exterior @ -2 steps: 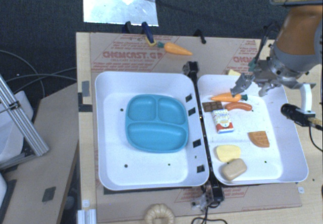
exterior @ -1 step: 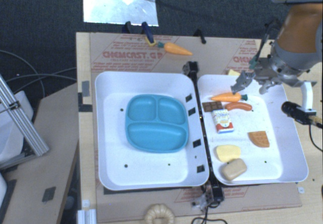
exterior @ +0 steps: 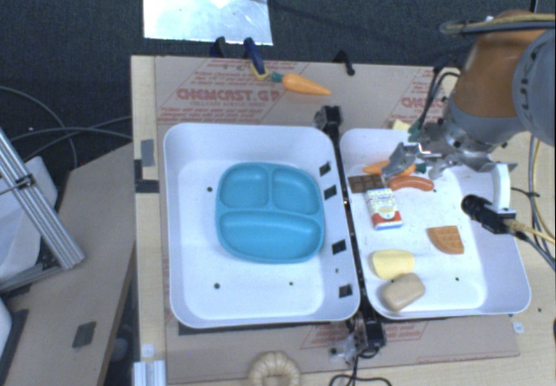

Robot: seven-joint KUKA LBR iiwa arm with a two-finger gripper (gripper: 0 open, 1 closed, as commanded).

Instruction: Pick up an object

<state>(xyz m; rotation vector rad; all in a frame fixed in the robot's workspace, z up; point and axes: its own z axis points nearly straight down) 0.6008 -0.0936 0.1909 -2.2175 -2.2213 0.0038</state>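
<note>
The gripper [exterior: 408, 164] hung low over the back of the right bin [exterior: 508, 284], directly above an orange sausage-like piece [exterior: 415, 185] that lay on the bin floor; whether its fingers were spread or closed could not be told, and nothing was seen held between them. Just left of that piece lay a small brown strip [exterior: 361, 182] and a thin orange strip [exterior: 374, 168]. In front of them, toward the bin's middle, stood a small white and red carton [exterior: 383, 208], lying flat. To its right, well apart, lay a toast-coloured slice [exterior: 446, 239]. Near the front of the same bin rested a pale yellow block [exterior: 393, 263] and, touching its front edge, a tan bread-like roll [exterior: 402, 291]. The grey arm [exterior: 504, 80], with its orange band, reached in from the right above the bin's back corner. The left bin [exterior: 187, 202] held a blue divided plate [exterior: 268, 211] with three compartments, set near its middle. Black clips joined the two bins along their shared wall. Behind the bins, on the cardboard sheet [exterior: 217, 84], lay a toy carrot [exterior: 300, 83] beside a blue clamp [exterior: 254, 56]. At the front edge of the bench rested a pale ring-shaped piece [exterior: 275, 369].
</note>
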